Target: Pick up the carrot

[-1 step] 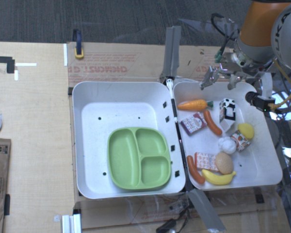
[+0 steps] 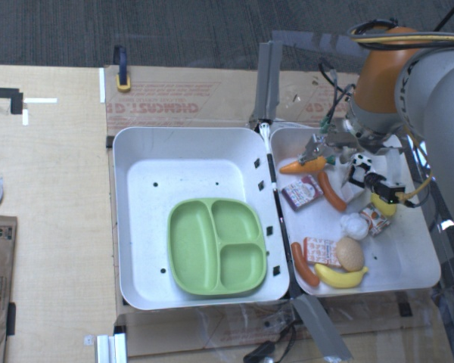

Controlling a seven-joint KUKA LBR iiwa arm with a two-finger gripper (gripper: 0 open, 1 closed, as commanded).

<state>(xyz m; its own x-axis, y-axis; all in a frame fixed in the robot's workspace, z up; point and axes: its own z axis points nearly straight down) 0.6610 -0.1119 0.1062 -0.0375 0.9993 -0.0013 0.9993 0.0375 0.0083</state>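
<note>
Crowding carrot [image 2: 303, 165]: sausage [image 2: 333, 193], packet [image 2: 302, 193]

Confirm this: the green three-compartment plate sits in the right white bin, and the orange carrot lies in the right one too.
Wrong on the plate. The camera view shows the green three-compartment plate in the left white bin. The orange carrot does lie in the right white bin.

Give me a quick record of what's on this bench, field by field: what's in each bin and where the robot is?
left bin: green divided plate
right bin: carrot, two sausages, banana, egg-like brown ball, small snack packets
arm: reaching in over right bin's far end
gripper: at the carrot's thick end
carrot state: lying on bin floor, by the far left corner
</note>
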